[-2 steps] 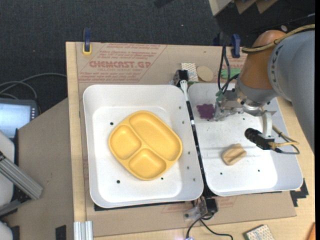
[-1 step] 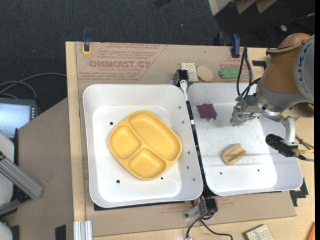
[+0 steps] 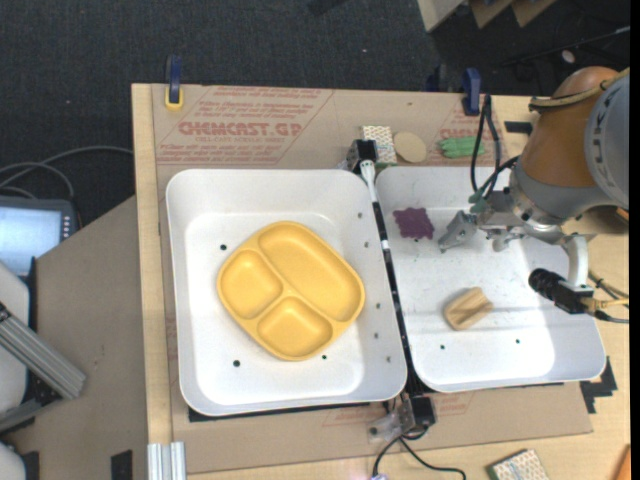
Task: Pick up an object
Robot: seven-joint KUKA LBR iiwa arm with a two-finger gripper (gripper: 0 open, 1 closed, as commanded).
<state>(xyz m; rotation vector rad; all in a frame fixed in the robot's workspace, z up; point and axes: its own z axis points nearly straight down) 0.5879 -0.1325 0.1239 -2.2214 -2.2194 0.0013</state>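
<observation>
Block (image 3: 467, 308) prob. clear below hand (image 3: 462, 232)

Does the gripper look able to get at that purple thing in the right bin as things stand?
Probably yes. The gripper sits just beside the purple object in the right bin, with bare bin floor between them. The tan block lies well clear, nearer the camera.

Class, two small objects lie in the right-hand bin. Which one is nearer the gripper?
The purple object, lying just left of the gripper near the bin's top. The tan block sits farther off, lower in the same bin.
</observation>
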